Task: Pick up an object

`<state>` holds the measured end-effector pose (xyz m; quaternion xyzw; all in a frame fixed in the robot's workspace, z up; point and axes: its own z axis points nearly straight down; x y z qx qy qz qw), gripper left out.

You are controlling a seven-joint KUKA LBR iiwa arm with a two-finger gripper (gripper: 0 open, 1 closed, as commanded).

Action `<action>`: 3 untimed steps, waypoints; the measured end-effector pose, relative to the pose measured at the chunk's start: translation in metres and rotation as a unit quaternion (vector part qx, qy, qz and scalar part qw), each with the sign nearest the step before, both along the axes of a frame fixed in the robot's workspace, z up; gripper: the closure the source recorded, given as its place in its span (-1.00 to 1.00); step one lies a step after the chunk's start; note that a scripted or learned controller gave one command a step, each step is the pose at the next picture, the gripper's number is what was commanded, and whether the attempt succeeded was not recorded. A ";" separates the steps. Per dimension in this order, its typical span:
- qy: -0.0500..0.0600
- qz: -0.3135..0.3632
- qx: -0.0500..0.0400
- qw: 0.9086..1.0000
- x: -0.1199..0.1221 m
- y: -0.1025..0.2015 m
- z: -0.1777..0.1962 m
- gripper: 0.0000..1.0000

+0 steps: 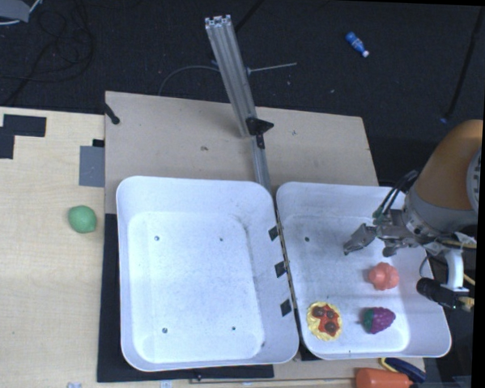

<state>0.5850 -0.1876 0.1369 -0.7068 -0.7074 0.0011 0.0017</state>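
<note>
1. While the arm reaches in from the right of the camera view, the gripper (pixel 373 244) hangs over the right bin (pixel 331 206), its two fingers spread apart with nothing between them and touching no object.
2. Nearest to it is the pink object (pixel 382 276), lying on the bin floor just below and slightly right of the fingertips as seen from above. It looks the likeliest thing to pick up.
3. Also in the right bin are a purple grape-like toy (pixel 377 319) and a yellow round toy with red spots (pixel 324 321), both near the front wall and apart from the pink one.
4. To do the step well, I judge the gripper should shift over the pink object until it sits centred between the spread fingers, then descend straight and close only once the tips are beside its widest part. Closing off-centre could nudge a rounded thing away.
5. A green ball (pixel 82 219) rests on the bench left of the left bin (pixel 145 194), and an orange object (pixel 380 381) lies on the bench in front of the right bin, both outside the bins.
</note>
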 end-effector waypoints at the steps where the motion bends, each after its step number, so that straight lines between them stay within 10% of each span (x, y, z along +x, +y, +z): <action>1: -0.002 -0.001 0.000 1.000 0.001 -0.001 0.012 1.00; 3: -0.004 0.000 -0.001 1.000 -0.002 0.003 0.101 1.00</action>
